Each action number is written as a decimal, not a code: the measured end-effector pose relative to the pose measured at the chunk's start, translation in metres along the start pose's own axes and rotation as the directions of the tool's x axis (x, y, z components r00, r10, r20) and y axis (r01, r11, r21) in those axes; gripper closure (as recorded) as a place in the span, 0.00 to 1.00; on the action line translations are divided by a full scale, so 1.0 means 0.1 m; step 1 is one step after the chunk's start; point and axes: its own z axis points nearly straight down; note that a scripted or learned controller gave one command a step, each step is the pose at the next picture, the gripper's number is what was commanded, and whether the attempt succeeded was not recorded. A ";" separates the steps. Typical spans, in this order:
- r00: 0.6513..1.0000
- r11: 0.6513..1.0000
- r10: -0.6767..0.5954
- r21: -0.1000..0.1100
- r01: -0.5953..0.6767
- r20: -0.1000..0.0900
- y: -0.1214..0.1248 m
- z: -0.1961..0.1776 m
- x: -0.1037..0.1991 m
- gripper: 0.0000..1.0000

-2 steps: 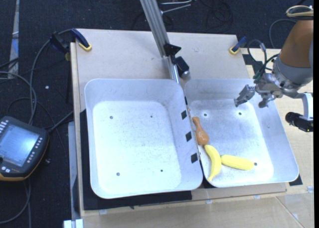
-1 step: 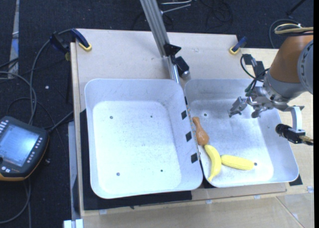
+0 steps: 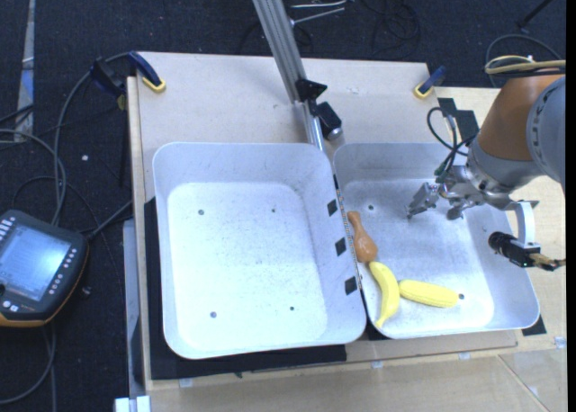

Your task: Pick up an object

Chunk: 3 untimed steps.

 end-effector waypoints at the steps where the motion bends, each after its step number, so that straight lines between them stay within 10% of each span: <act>1: 1.000 1.000 0.000 -0.003 0.000 0.001 0.01 -0.12 0.00 1.00; 3: 1.000 1.000 0.000 -0.007 0.000 0.002 0.00 -1.26 0.04 1.00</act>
